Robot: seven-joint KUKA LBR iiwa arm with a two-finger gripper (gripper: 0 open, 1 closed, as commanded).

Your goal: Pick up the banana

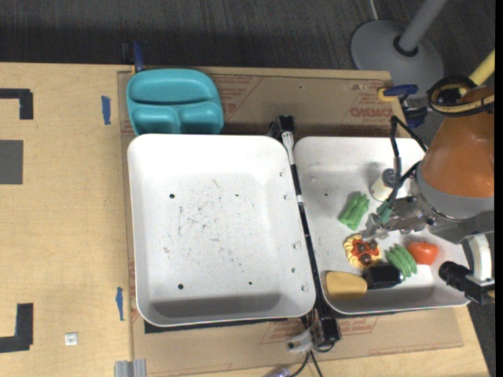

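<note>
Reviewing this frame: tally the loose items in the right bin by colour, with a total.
Green: 2, one at the middle, one nearer the front
Yellow/tan: 1
Red-orange: 1
Multicoloured yellow-red: 1
Black: 1
Total: 6, all in the right bin; items under the arm may be hidden.

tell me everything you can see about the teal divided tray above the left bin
The teal divided plastic tray is a rounded rectangle with one long compartment at the far side and two smaller ones at the near side. It looks smooth and matte. It lies flat on the cardboard sheet, with its near edge against the left white bin's far rim.
</note>
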